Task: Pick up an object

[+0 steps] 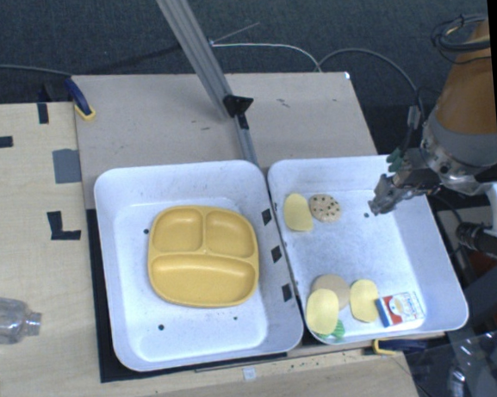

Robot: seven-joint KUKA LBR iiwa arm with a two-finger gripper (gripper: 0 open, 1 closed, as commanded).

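The right bin (pixel 408 248) holds a yellow piece (pixel 297 212) and a speckled cookie (pixel 324 206) near its far left. Along its near edge lie a tan disc (pixel 332 284), two yellow pieces (pixel 322 310) (pixel 364 300) and a small red, white and blue carton (pixel 401 308). My gripper (pixel 385 197) hangs over the right bin's far right part, above bare floor and to the right of the cookie. I see nothing between its dark fingers. Whether they are open or shut is too small to tell.
The left bin (pixel 123 247) holds a yellow divided tray (pixel 203 254). A metal pole (pixel 201 50) slants in from the top toward the bins' junction. A clear plastic bottle (pixel 4 317) lies on the bench at the far left. Cables run behind the bins.
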